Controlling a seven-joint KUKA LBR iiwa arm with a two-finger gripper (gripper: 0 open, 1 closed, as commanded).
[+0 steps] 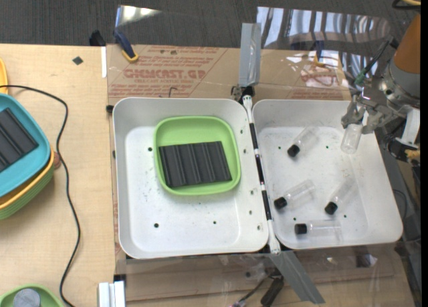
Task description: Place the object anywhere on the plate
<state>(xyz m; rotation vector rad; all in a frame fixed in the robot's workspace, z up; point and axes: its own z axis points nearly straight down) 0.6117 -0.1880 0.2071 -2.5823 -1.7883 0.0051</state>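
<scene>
We see the gripper [354, 120] at the right bin's [374, 232] far right corner, its fingers closed on a clear vial [352, 137] hanging upright just above the bin floor, well apart from the green plate [231, 132] in the left bin [134, 219].

Robot lab: bench bins [127, 185], clear vials [302, 193]

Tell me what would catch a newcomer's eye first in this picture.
The bright green square plate with a dark ribbed mat on it sits in the left white bin. In the right white bin lie several clear plastic vials with black caps. At that bin's upper right corner the two-finger gripper hangs with another clear vial between its fingers.
</scene>
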